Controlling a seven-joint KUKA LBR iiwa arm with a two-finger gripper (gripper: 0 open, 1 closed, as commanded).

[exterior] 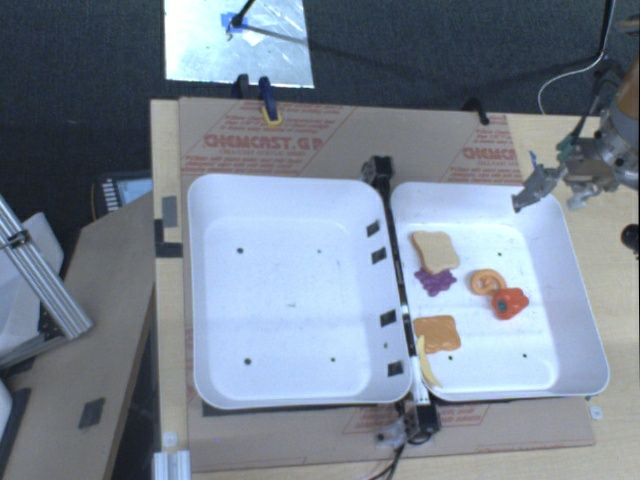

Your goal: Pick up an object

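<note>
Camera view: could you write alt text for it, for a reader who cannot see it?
The grey arm's gripper hovers above the far right corner of the right shallow white bin, which holds tan bread slices, a purple cluster, an orange ring, a red pepper and a yellow strip.

Even, soft light (slightly grainy), bins [300, 193] glaring white.

1. The robot arm is seen entering from the right edge of the frame, at upper right.
2. Only its wrist end is visible, grey with a patch of orange above it.
3. The gripper [552, 190] is carried at the arm's tip, pointing left and slightly down.
4. Two metallic fingers [528, 194] are seen spread apart, with nothing held between them.
</note>
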